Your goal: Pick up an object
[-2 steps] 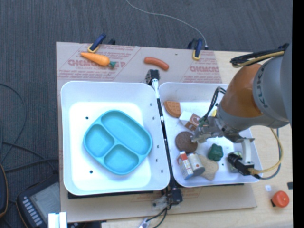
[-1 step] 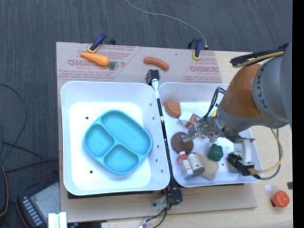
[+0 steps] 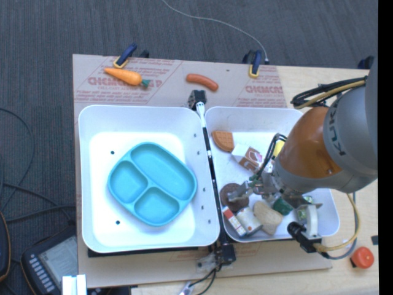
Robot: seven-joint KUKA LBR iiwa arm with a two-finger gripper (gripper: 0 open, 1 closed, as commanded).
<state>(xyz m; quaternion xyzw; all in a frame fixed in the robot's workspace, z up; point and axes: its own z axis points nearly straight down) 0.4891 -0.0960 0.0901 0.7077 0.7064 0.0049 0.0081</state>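
Note:
My gripper (image 3: 256,187) is low inside the right bin (image 3: 245,117), among a heap of small objects. Just left of it lies a dark brown round piece (image 3: 231,194). Below it sit a beige lump (image 3: 266,217), a red and white packet (image 3: 238,221) and a green piece (image 3: 283,205). A small brown and white box (image 3: 250,158) lies just above the gripper. A tan bread-like piece (image 3: 223,141) rests further up, near the bin's left wall. The arm's orange band (image 3: 307,149) hides the bin's right half.
The left bin (image 3: 92,165) holds a blue divided plate (image 3: 152,184). Behind the bins, on the cardboard, lie a toy carrot (image 3: 124,77) and a sausage (image 3: 202,82), with blue and yellow clamps (image 3: 255,62) at the back edge. An orange cap (image 3: 362,258) sits at the front right.

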